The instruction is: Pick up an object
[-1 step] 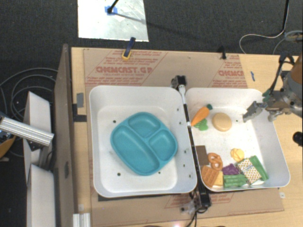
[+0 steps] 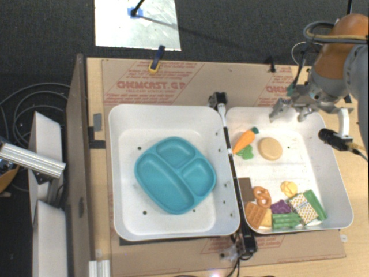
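Observation:
My gripper [image 2: 290, 112] hangs over the far rim of the right bin [image 2: 334, 172], with its two fingers spread apart and nothing between them. Below it in that bin lie a toy carrot [image 2: 244, 140] with a green top, and a round tan cookie [image 2: 270, 149]. Toward the near edge sit a pretzel [image 2: 262, 196], a small yellow piece [image 2: 289, 188], a waffle-like orange piece [image 2: 257, 215], a purple piece [image 2: 282, 207] and green and patterned blocks [image 2: 308, 206].
The left bin [image 2: 130, 126] holds a teal divided plate [image 2: 174, 173]. A black clip [image 2: 218, 100] sits where the bins meet at the far side. Cardboard lies under both bins. A black part [image 2: 333, 138] juts over the right bin's right rim.

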Tool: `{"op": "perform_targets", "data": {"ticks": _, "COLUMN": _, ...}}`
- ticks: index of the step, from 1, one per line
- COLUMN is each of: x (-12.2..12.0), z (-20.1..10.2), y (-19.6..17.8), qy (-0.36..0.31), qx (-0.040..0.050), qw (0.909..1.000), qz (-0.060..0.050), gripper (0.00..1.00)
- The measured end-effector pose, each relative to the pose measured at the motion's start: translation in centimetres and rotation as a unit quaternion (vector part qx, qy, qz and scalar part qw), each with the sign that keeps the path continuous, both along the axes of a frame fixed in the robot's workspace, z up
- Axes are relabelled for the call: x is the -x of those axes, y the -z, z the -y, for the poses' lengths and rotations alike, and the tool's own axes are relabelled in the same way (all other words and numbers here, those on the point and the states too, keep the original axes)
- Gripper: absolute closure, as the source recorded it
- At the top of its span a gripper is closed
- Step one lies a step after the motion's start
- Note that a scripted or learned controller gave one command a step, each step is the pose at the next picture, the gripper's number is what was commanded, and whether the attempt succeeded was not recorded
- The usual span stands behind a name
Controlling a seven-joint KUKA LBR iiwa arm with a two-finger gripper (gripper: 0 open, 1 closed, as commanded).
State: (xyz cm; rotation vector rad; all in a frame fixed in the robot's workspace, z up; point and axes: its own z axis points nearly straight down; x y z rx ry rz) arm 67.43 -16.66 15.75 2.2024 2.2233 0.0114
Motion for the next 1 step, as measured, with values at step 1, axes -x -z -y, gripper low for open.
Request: {"op": "perform_targets", "data": {"ticks": 1, "x": 4.82, "z": 0.35, "y": 7.12, "qy": 0.006, "qx": -0.0026, "qw": 1.0000, "qz": -0.002, "gripper": 0.00}}
